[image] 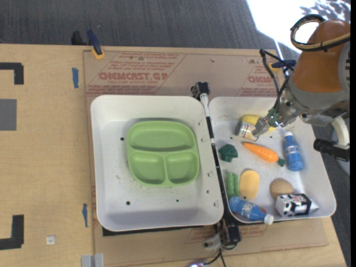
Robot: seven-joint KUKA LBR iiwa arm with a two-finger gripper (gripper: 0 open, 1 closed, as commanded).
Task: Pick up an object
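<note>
The gripper (266, 124), jaw state can't be told, is parked by a small shiny can (245, 129), probably light but slippery, best pinched mid-body.

Matt green plastic tray (162, 152), glossy white bins (105, 149), brown paper-covered board (139, 74).
</note>
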